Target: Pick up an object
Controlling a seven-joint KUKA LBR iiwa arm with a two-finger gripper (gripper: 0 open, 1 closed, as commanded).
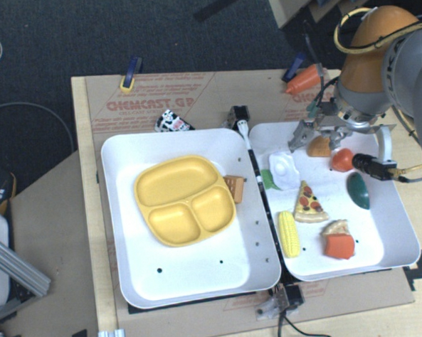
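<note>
— Gripper low over right bin, far edge; fingers' state cannot tell.
— Bread just beside it, long axis across bin, touching tomato?
— Near, cannot tell.

Bright, even light falls from above on the left bin, whose white floor is close to washed out, with soft glare along its rim. The yellow divided plate inside that bin carries a faint sheen and casts almost no shadow. To the right of that bin the arm lays a weak grey shade over the neighbouring white surface. The dark floor above and left of the bin is dim and grainy. Focus is soft overall, with small edges slightly smeared
</note>
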